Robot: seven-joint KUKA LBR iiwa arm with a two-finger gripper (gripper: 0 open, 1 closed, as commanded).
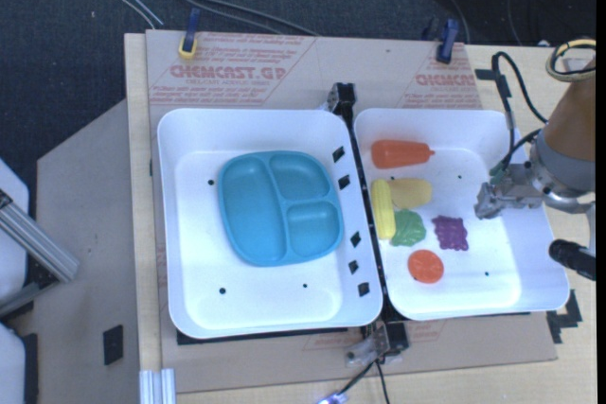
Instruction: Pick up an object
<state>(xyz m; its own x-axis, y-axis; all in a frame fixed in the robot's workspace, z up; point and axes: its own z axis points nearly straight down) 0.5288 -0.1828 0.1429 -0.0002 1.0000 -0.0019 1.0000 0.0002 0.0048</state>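
My gripper [494, 201] hung over the right bin [492, 293], and honestly I couldn't tell how it was set. The purple grapes [451, 232] lay closest, just apart from the green lettuce [408, 228], so I figured dropping straight down onto them was safest.

Camera, single, fixed overhead: looks down at a slant on the pale wooden bench [284, 52], from moderate height. Frame takes in both shallow white plastic bins, left bin [180, 203] and right bin [492, 279], side by side at centre. Dark carpeted floor [76, 14] fills the top and left margins. Grey robot arm with orange band [568, 147] enters at right edge.
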